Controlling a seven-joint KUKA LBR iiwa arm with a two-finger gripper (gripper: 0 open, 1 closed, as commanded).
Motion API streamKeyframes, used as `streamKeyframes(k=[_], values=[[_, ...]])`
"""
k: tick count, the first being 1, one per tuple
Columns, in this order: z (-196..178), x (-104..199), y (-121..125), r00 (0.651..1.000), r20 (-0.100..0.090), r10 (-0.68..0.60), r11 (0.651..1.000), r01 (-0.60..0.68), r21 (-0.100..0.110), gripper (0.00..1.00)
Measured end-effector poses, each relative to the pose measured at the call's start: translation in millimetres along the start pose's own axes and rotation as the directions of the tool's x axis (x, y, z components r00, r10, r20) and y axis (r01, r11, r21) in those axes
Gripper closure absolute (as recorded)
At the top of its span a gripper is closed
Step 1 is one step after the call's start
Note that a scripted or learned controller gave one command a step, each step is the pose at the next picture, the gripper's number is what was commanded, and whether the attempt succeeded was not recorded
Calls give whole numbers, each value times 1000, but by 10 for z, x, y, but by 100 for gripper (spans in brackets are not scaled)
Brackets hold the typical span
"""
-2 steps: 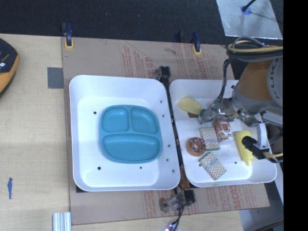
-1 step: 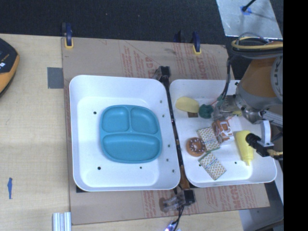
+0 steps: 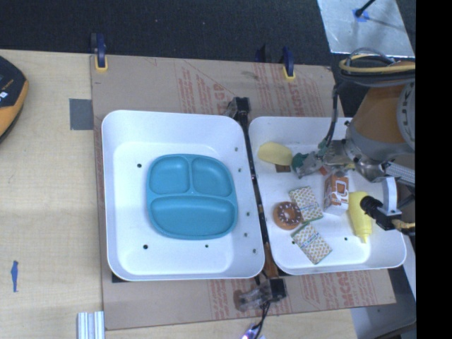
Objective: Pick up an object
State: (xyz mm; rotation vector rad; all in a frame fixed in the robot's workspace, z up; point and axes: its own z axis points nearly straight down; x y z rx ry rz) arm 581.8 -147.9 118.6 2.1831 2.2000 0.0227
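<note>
Here, cardboard (image 3: 176, 83) is covering the wooden bench (image 3: 42, 189), dark carpet (image 3: 176, 13) lying at twelve o'clock. A blue divided plate (image 3: 191, 195) is sitting in the left bin (image 3: 113, 189). The gripper (image 3: 305, 162) is hovering beside a lemon (image 3: 274, 153) at the right bin's (image 3: 381, 260) ten o'clock; I cannot tell its grasp.

Smooth glossy white plastic bins (image 3: 128, 258), a matt blue plastic plate (image 3: 191, 195), on dull brown cardboard (image 3: 176, 90).

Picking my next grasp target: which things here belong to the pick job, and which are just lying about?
Job: gripper, right bin, yellow fruit, doughnut, upper patterned packet, lower patterned packet, brown wrapper, yellow bottle.
Lying about: blue divided plate in the left bin, far from the gripper; blue clamps; grey tape patch.
</note>
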Motion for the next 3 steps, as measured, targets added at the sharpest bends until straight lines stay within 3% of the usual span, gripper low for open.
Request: streamKeyframes(k=[1,2,3], values=[[283,-241,771,1000,-18,1,999,0,35,0],[128,-225,787,1000,-20,-5,999,5,31,100],[-404,397,773,1000,-20,0,999,1,39,100]])
